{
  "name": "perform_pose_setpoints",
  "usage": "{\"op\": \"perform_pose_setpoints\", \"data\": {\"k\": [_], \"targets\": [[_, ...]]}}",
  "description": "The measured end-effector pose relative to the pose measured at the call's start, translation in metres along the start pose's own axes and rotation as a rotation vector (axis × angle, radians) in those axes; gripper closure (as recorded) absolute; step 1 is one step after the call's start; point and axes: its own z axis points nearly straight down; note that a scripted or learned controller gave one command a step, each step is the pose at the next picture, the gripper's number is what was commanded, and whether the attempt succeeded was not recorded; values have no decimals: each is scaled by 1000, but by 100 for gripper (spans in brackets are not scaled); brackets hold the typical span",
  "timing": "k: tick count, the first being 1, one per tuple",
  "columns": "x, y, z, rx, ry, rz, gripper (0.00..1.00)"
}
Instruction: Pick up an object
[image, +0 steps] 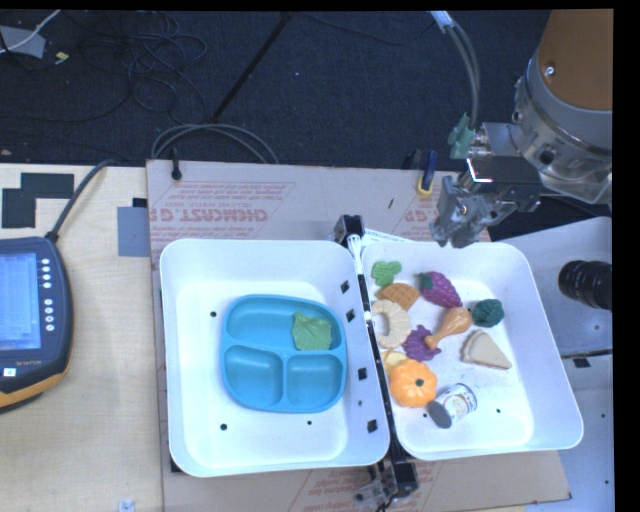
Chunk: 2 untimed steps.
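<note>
Tan wooden tabletop (90, 420) w/ printed cardboard sheet (260, 205) carries two shallow white plastic bins. Left bin (190, 290) holds a smooth blue plastic divided tray (265, 365), three sections, w/ a crinkly green lettuce-leaf toy (313, 331) in its top-right section. Right bin (540, 390) holds small toy foods: glossy orange pumpkin (412, 383), tan bread wedge (486, 350), pale ring-shaped pastry (389, 323), bumpy purple grape bunch (439, 289), tan drumstick (453, 323), dark green broccoli lump (488, 312), small white tin can (456, 403) on its side. Grey metal claw (458, 235) hangs over the right bin's back rim, above the toys, touching none; can't tell whether open or closed. Handheld control pendant (25, 310) lies far left.
</note>
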Motion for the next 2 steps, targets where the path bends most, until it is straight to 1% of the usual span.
{"op": "perform_pose_setpoints", "data": {"k": [1,2], "targets": [[8,-5,128,18,-5,8,100],[-77,-4,60,-1,-4,18,100]]}}
